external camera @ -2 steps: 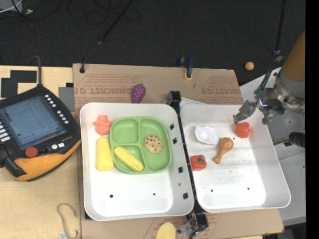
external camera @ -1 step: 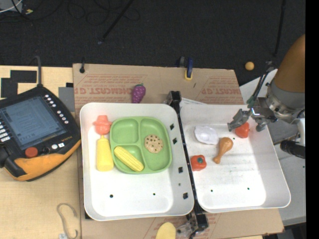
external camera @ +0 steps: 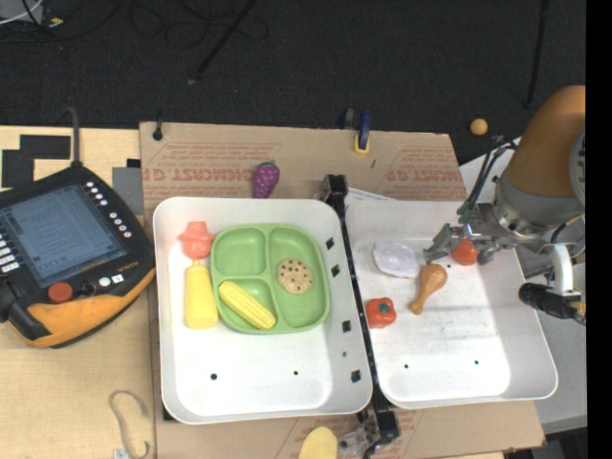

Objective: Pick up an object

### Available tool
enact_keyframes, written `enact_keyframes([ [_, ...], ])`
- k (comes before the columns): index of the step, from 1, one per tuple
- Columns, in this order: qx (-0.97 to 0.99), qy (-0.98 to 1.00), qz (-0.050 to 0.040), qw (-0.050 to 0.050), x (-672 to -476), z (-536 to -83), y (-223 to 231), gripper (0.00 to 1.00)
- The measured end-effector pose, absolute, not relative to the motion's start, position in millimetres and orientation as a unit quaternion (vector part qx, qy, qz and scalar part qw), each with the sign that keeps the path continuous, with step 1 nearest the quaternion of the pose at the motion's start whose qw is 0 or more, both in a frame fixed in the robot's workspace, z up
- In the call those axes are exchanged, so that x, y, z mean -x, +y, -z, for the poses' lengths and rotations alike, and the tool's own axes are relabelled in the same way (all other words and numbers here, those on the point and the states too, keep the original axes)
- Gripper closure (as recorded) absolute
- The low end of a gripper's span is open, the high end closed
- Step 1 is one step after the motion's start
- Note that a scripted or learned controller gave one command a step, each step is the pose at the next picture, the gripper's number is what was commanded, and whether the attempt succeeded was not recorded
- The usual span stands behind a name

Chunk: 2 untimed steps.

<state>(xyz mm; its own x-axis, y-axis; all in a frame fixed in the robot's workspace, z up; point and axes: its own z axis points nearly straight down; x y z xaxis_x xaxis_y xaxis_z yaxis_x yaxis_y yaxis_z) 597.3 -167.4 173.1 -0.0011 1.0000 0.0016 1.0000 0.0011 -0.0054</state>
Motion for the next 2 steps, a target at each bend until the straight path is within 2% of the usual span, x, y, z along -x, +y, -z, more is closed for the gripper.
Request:
enact_keyframes([
  [1, 0.708, -0.706, -0.0013, 0.003, -590.8, -118.6, -158.0, 0.00],
  [2, 0.707, -0.707, -0.0013, 0.002, -590.4, -85.4, -155.3, 0.00],
])
